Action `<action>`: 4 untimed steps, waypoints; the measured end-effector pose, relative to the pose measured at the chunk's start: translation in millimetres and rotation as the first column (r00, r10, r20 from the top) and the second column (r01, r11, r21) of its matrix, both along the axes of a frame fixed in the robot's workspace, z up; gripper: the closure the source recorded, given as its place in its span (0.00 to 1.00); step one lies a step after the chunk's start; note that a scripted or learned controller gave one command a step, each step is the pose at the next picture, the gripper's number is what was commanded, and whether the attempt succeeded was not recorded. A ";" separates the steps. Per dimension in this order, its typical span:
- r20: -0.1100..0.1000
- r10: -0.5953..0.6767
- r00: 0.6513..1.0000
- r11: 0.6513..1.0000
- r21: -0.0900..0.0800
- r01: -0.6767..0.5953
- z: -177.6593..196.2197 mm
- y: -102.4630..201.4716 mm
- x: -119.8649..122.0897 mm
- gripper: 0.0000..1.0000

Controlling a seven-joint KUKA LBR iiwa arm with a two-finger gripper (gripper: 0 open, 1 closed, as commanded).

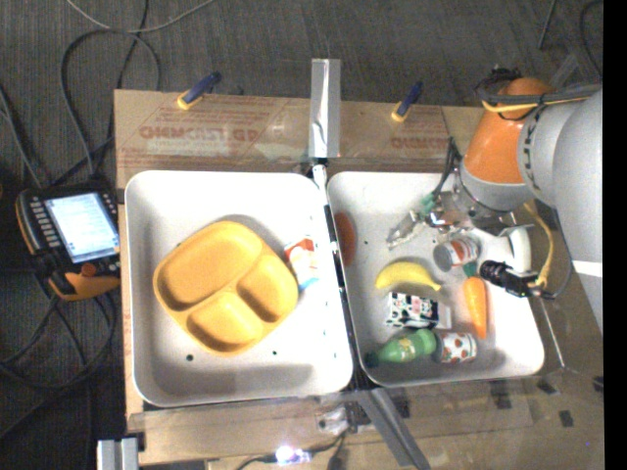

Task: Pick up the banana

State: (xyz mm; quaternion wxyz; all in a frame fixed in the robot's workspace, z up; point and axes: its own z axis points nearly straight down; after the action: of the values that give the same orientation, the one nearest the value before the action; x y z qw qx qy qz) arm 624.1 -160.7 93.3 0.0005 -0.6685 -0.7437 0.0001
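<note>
Banana point(409, 278): we find it lying free on the floor of the right bin point(372, 204), near that bin's middle, curved with its ends pointing down toward the near wall. Just below it lies a small black-and-white patterned carton point(412, 308), and below that a green bottle point(404, 348) rests on its side beside a red-spotted cup point(455, 346). To the banana's right we see a grey can point(457, 254) and, beyond it, an orange carrot point(475, 306) lying lengthwise. A reddish object point(344, 235) lies against the bin's left wall. The gripper point(409, 225) hangs above and slightly right of the banana, apart from it, its two fingers spread with nothing between them; the grey arm point(563, 164) with its orange band enters from the right. In the left bin point(147, 262) we note a yellow divided plate point(227, 286) and, touching its right edge, a small red-and-white package point(303, 258). Both bins sit on the table point(225, 130), and a handheld screen point(71, 225) lies on the floor to the left.
</note>
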 end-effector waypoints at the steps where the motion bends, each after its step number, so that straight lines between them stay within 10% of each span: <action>1: 0.014 -0.088 0.996 0.996 -0.003 0.089 -3.7 20.0 -24.7 0.00; 2: 0.014 -0.105 0.994 0.995 -0.004 0.105 -3.8 33.6 -72.1 0.00; 3: 0.013 -0.104 0.994 0.995 -0.003 0.105 4.3 34.0 -72.0 1.00; 4: 0.013 -0.178 0.984 0.984 -0.002 0.178 -1.8 38.2 -73.3 1.00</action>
State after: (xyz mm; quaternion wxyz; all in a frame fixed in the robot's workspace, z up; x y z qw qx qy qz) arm 550.8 -122.4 91.5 -0.0054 -0.7323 -0.6810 -0.0030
